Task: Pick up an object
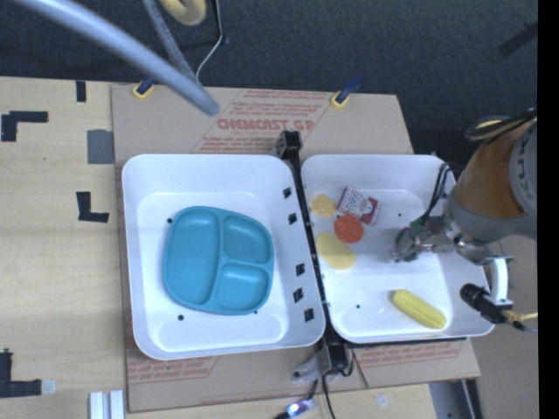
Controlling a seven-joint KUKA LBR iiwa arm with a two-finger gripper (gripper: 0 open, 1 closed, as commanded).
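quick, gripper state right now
gripper: low in the right bin, apart from the corn cob; open or shut cannot be told

You see a blue divided plate (218, 259) in the left bin (140, 234), brown cardboard (253, 122) under both bins, wooden bench (48, 260).

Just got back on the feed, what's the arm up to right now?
The arm reaches in from the right, with its gripper low over the right bin, above bare floor. Nothing shows between its fingers. A corn cob, red disc, yellow pieces and a small packet lie loose there. The left bin holds a blue tray.
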